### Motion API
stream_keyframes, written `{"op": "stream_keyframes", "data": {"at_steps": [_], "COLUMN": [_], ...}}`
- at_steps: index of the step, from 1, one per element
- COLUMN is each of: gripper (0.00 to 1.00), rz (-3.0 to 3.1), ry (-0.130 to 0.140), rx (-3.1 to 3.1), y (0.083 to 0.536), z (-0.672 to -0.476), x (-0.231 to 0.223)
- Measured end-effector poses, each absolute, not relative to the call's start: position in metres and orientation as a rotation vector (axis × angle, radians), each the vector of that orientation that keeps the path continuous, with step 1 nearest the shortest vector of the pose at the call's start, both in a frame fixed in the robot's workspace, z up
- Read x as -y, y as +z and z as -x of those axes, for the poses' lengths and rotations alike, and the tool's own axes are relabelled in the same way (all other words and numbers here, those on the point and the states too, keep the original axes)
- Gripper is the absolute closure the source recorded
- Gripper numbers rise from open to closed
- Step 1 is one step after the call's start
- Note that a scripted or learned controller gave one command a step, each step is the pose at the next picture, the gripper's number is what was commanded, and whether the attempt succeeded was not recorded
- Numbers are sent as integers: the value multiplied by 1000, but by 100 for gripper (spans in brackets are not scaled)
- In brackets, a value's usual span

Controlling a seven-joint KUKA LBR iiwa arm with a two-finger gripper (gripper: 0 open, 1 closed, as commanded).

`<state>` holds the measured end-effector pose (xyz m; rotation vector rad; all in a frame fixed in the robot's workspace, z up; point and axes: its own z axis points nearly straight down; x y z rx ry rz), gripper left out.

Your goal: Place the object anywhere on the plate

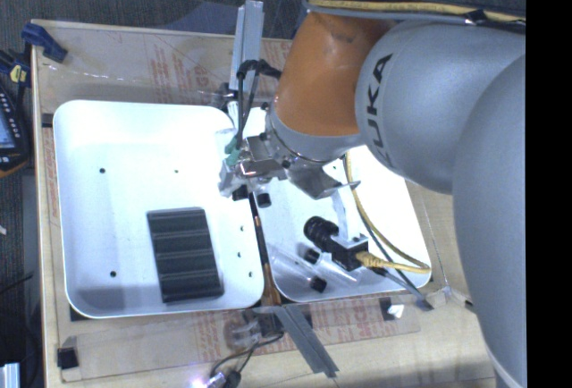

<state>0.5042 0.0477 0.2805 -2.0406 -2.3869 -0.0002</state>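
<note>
Camera view from above: my arm (429, 91) covers most of the right bin (398, 207), so what lies in it is hard to make out. My gripper (246, 167) hangs over the wall between the bins; I cannot tell whether it is spread, closed or pinching anything. I count two white bins and one black ribbed slab (183, 254), flat in the left bin (89, 136) near its front right corner. "UKA" reads on my arm; the red print on the bench (134, 64) is illegible.

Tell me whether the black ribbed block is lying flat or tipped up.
Lying flat. The black ribbed block rests with its ribbed face up on the floor of the left bin, apart from the gripper.
</note>
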Motion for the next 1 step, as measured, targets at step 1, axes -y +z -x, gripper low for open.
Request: {"op": "stream_keyframes", "data": {"at_steps": [1], "gripper": [100], "rz": [1755], "ry": [1], "rx": [2604], "y": [250], "z": [-583], "x": [-65]}}
